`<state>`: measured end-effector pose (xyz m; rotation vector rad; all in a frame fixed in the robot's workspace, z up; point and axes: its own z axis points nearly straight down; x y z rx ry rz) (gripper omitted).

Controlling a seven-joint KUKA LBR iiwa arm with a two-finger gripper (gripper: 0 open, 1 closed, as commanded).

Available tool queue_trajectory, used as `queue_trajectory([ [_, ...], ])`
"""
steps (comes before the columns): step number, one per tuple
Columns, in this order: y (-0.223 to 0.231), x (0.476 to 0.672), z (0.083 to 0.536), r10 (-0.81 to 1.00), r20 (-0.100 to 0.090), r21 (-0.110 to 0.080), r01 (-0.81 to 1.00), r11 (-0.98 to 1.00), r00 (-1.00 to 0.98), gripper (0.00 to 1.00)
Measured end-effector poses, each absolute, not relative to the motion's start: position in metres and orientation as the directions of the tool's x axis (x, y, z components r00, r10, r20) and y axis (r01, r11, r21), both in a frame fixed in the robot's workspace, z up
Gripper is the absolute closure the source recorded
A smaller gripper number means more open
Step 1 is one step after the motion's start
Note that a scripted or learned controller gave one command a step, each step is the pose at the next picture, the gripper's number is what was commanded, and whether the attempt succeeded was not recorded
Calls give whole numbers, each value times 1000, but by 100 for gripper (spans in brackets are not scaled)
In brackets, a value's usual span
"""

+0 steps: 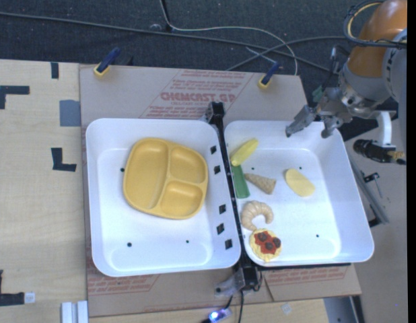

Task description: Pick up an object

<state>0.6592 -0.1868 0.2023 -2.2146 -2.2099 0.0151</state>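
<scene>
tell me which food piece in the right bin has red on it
The small round pizza at the bin's near edge: yellow with red and dark spots. The corn, croissant, cone and oval slice beside it show no red.

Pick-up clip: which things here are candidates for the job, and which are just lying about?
Job: tool, open, above the right bin; corn, green piece, cone, yellow slice, croissant, small pizza.

Lying about: yellow divided plate, clamps, cables.

A pale wooden desk carries a brown cardboard sheet held by two clamps — beyond lies dark carpet crossed by cables.
</scene>
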Motion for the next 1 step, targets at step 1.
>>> queue_trajectory([
  [1,-186,662,212,1000,0,-1,1000,1,-1,0],
])
